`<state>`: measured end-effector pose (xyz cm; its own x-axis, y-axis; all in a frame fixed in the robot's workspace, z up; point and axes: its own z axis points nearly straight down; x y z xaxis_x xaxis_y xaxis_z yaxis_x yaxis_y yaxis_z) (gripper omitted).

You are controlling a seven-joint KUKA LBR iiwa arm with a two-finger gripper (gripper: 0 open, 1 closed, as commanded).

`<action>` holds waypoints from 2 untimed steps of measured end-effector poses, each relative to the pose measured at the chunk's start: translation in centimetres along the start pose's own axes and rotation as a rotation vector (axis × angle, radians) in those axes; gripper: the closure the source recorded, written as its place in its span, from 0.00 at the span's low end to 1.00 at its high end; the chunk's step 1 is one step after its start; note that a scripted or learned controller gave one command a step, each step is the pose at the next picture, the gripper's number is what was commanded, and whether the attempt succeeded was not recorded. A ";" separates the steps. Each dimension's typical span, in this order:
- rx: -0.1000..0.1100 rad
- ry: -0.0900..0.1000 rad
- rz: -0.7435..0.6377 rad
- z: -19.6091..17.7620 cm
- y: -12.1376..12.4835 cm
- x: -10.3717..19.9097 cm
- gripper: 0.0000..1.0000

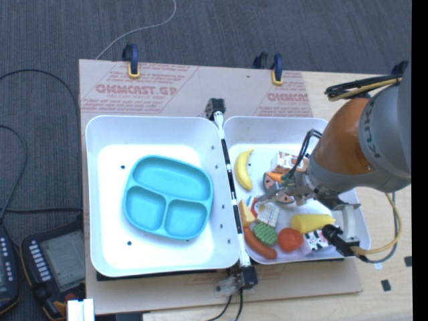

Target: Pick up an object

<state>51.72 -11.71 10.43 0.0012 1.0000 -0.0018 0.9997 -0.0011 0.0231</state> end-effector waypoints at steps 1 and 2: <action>0.000 0.004 -0.001 -1.1 0.1 0.2 1.00; -0.001 0.004 -0.001 -1.1 0.1 0.2 0.00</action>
<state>51.83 -11.55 11.51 0.0000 1.0000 0.0019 0.9997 -0.0001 0.0236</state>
